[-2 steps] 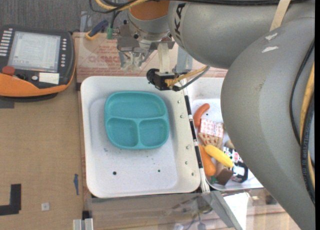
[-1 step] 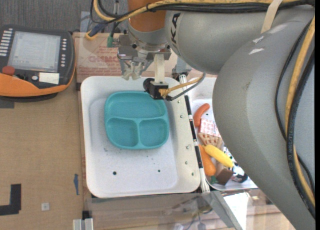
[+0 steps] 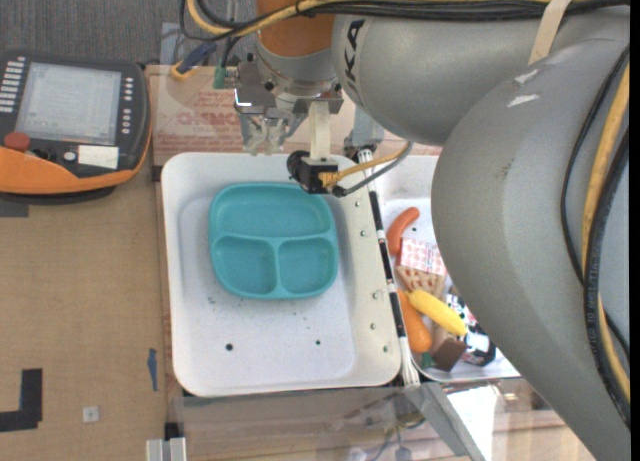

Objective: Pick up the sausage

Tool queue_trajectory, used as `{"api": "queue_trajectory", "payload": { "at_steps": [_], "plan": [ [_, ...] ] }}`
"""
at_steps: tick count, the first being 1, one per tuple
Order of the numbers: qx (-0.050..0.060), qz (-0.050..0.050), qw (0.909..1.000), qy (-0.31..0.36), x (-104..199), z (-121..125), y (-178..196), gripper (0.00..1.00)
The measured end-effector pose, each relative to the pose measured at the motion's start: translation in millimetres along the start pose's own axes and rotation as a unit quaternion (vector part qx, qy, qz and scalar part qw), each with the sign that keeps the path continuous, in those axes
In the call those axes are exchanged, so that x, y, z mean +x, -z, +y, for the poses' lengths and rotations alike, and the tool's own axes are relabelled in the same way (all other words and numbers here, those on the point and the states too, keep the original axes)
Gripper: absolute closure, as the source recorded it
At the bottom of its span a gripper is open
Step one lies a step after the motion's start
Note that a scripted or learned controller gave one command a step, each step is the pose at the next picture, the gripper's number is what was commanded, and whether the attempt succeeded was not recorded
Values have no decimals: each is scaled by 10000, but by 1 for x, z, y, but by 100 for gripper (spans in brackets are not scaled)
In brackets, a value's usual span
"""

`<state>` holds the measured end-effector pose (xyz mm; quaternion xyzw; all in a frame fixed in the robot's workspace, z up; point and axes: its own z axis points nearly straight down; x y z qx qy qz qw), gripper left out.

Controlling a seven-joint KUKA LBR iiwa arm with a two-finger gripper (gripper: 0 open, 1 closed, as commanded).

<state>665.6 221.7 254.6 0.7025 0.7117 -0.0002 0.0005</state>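
The sausage (image 3: 402,226) is a curved red-orange piece lying in the right bin (image 3: 425,174), close to its left wall. My gripper (image 3: 266,137) hangs over the far rim of the left bin (image 3: 185,279), above and to the left of the sausage and well apart from it. Nothing shows in the gripper. The arm's grey bulk hides most of the right bin.
A teal divided plate (image 3: 273,241) lies in the left bin. Near the sausage in the right bin are a red-patterned packet (image 3: 421,263), a yellow corn cob (image 3: 438,311), an orange carrot (image 3: 417,329) and a brown piece (image 3: 447,353). A control pendant (image 3: 70,124) rests at the far left.
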Motion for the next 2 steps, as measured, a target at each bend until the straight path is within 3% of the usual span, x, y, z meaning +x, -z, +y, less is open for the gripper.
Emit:
{"api": "queue_trajectory", "payload": {
  "at_steps": [1, 2],
  "plan": [
    [-15, -1, 10000, 8, 1, 0, 11, 100],
    [11, 4, 9990, -439, -67, -55, 24, 100]
  ]
}}
